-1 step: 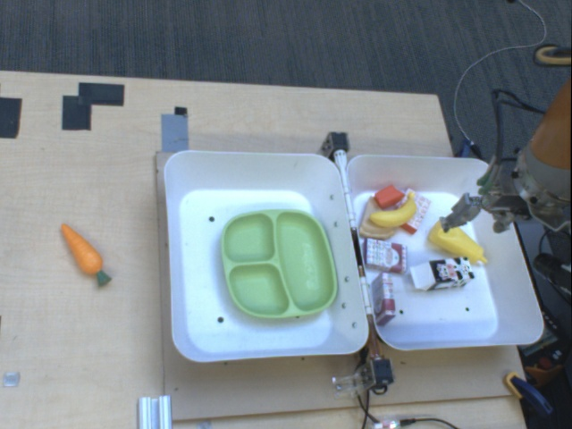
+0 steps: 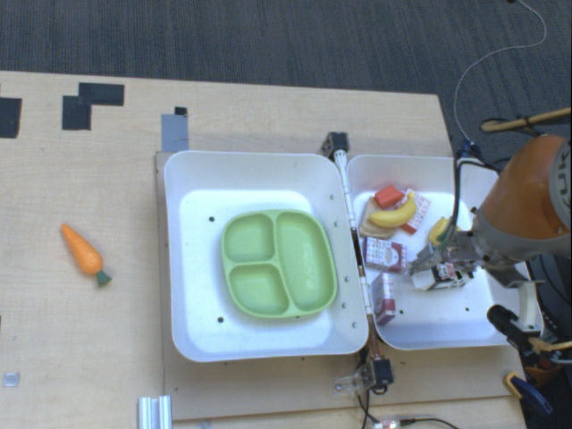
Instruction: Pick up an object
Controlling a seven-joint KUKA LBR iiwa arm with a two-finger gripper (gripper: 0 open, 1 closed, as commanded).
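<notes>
In the right bin [image 2: 447,329], a yellow banana [image 2: 393,214] lies on a red block [image 2: 390,195] and a white packet near the far wall. A small yellow-green piece [image 2: 439,231] sits to their right. A red-and-white carton [image 2: 382,255] lies by the left wall, with a dark red packet [image 2: 384,298] nearer the front. My gripper [image 2: 435,271] hangs low over the middle of this bin, just right of the carton, below the grey arm with its orange band [image 2: 534,186].
The left bin [image 2: 192,239] holds a green three-compartment plate [image 2: 279,264]. An orange toy carrot [image 2: 83,253] lies on the bench far left. Black and grey markers sit at the bench's back left. Cables and clamps run along the bins' front and right.
</notes>
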